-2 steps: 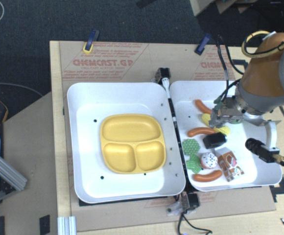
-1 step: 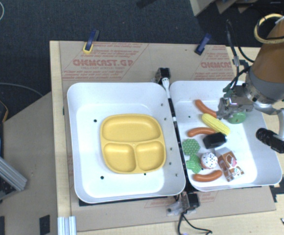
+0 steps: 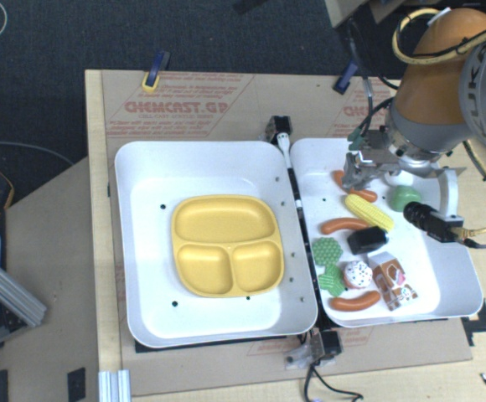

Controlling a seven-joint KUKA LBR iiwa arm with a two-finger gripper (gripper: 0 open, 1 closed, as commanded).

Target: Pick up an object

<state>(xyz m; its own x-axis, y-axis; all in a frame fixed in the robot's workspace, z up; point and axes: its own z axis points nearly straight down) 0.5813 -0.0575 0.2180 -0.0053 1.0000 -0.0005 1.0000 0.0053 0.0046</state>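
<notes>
My gripper (image 3: 354, 174) hangs low over the back of the right bin (image 3: 461, 283), under the grey wrist and orange band. A small orange piece (image 3: 338, 177) lies just left of it, and a yellow corn cob (image 3: 369, 210) just in front. Nothing can be seen held in the gripper. Further forward lie an orange sausage (image 3: 343, 224), a black block (image 3: 366, 240), a green bumpy piece (image 3: 327, 249), a white spotted ball (image 3: 358, 273), a brown packet (image 3: 394, 281) and a second sausage (image 3: 354, 301). A green ball (image 3: 406, 198) sits to the right, partly behind the arm.
The left bin (image 3: 142, 224) holds a yellow divided plate (image 3: 226, 245). A black cylinder on the arm (image 3: 427, 219) juts over the right bin's right side. Clamps stand at the bins' shared edge, back (image 3: 278, 128) and front (image 3: 323, 346).
</notes>
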